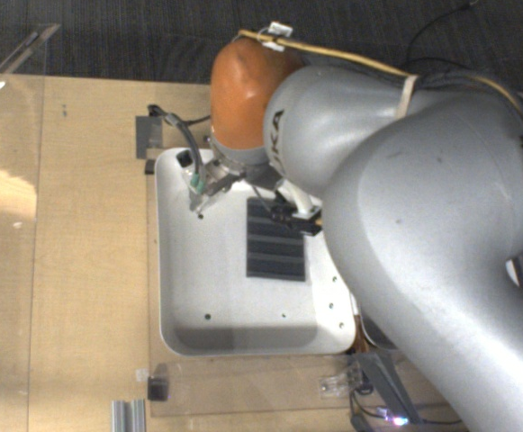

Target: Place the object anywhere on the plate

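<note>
A dark, ridged rectangular plate (275, 241) lies flat in the middle of the left white bin (234, 336). My gripper (200, 194) hangs low over the bin's far left corner, to the left of the plate and apart from it. A small green thing (193, 184) shows right at the gripper's tip. Whether it is held there I cannot tell. The orange band and grey wrist sit just above the gripper.
The big grey arm covers the right side of the view, including the right bin. Bare wooden bench (72, 241) stretches left of the bin. A dark bracket (146, 137) stands at the bin's far left corner, and a small black block (157, 387) sits near its front.
</note>
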